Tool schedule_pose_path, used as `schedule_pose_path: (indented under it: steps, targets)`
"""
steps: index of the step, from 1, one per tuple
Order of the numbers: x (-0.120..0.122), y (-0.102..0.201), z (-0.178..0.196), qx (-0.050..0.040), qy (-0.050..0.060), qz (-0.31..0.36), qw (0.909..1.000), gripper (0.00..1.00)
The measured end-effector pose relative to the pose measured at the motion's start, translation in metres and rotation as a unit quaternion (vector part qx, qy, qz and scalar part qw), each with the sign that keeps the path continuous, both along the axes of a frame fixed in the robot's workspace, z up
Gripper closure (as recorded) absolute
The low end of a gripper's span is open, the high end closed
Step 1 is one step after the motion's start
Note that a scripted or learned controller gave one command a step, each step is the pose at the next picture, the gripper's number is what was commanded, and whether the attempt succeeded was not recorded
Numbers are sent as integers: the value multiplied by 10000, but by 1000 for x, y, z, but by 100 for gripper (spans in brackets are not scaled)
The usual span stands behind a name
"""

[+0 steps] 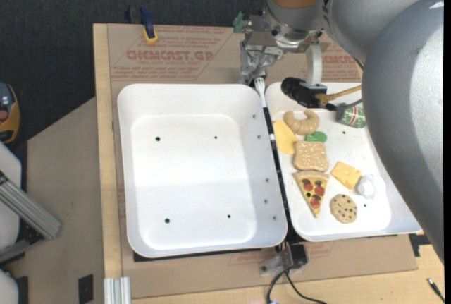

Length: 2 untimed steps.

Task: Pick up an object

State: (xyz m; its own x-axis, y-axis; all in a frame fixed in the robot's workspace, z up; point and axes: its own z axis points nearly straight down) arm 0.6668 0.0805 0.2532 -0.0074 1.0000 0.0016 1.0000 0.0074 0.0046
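The gripper (255, 77) hangs at the right bin's (377, 225) eleven o'clock corner; its grasp state I cannot tell. The croissant (303, 120), toward four o'clock, needs a centred, vertical descent.

Bright, even overhead light, mild glare on the left bin (141, 175), soft shadows, slightly grainy.

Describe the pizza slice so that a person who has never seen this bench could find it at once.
Look at the right white bin, the one holding toy food. In the column of items along its left side, the pizza slice lies just below the brown bread slice and left of the round cookie. It is the only triangle, yellow with red spots, pointing toward the bin's near edge.
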Motion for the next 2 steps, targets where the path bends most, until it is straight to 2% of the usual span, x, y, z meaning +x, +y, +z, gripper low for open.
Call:
schedule_pose_path:
  steps: [1,2]
  targets:
    - [0,81,92,16,-39,11,10000,100]
    - [0,134,136,7,-18,-9,10000,100]
